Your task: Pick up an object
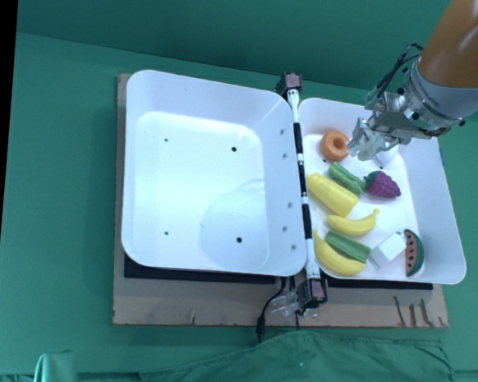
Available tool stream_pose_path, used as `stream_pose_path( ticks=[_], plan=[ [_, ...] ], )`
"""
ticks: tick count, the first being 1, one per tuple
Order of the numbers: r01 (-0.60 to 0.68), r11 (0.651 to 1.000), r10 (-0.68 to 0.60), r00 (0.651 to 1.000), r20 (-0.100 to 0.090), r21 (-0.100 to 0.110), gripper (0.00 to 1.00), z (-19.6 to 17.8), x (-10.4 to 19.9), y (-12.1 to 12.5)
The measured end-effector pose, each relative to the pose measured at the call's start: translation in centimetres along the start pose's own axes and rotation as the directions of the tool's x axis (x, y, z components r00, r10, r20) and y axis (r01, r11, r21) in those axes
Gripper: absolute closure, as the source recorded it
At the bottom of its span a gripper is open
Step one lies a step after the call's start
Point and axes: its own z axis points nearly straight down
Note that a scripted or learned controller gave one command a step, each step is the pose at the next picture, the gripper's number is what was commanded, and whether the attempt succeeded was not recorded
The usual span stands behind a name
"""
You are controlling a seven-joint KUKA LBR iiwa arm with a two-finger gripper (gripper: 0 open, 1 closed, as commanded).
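Hovering over the right bin [440, 212], the gripper [372, 149] hides its fingertips.

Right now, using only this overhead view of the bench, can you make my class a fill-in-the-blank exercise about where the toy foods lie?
1. All the toy foods lie in the ____ shallow white bin.
2. The tool hangs beside the round orange ____.
3. The purple toy grape bunch lies next to a ____ toy vegetable.
4. The red toy watermelon slice touches a ____ block.

Missing words: right; doughnut; green; white
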Motion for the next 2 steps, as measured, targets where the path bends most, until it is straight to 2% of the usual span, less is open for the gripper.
stream_pose_path(
  ticks=[1,2],
  plan=[
    [-0.002,1.000,0.002,1.000,0.000,-0.007,1.00,-7.9,-0.5,4.3],
    [-0.010,1.000,0.010,1.000,0.002,0.001,1.00,-10.4,-6.6,3.8]
  ],
)
